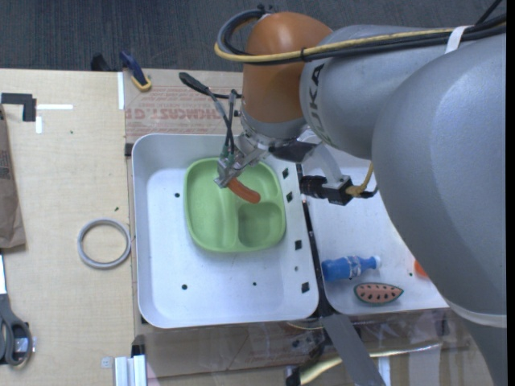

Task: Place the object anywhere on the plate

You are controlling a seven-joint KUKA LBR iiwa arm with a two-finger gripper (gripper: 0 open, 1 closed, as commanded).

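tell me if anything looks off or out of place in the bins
Nothing looks spilled or broken. The green plate sits flat in the left bin, with an orange-red object lying on it under the gripper. A blue bottle lies on its side by a watermelon slice toy in the right bin.

Dark grey carpeted floor (121,10) across the top of the frame. Pale wooden bench top (64,175) fills the left side. On it: a roll of tape (104,243) at left centre, scissors (14,340) at lower left, a blue-and-yellow clamp (136,70) at its upper edge. Light even, shadows soft.
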